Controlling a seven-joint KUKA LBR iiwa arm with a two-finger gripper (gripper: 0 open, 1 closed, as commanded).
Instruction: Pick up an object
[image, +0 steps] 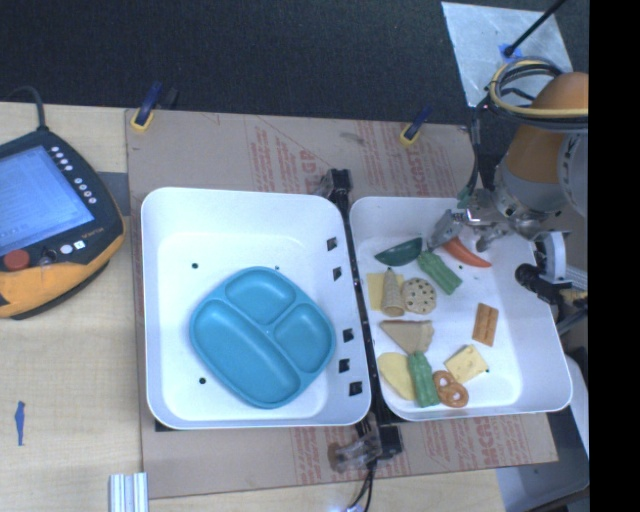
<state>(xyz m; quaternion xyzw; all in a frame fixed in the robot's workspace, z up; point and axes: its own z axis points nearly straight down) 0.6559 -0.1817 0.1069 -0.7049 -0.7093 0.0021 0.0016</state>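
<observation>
We see the grey two-finger gripper (468, 226) low over the upper right corner of the right-hand shallow white bin (535, 400), with the arm's orange band just above and to its right. Directly beneath its tips lies a slim orange-red carrot-shaped toy (470, 255), which we take as the likeliest target. Its long axis runs from upper left to lower right across the bin floor, and its upper left end sits almost under the metal fingers while the rest trails away toward the bin's right wall. The fingers look spread, one on each side of that near end, and nothing is pinched between them that we can make out; whether they touch the carrot we cannot tell. Just left of the carrot lies a green oblong toy piece (438, 272), close beside it and roughly parallel, with a dark green leaf-shaped piece (400, 252) a little further left. In our judgement the coming close depends on the fingers straddling the carrot across its narrow width, not along its length, without catching the green oblong next to it.
</observation>
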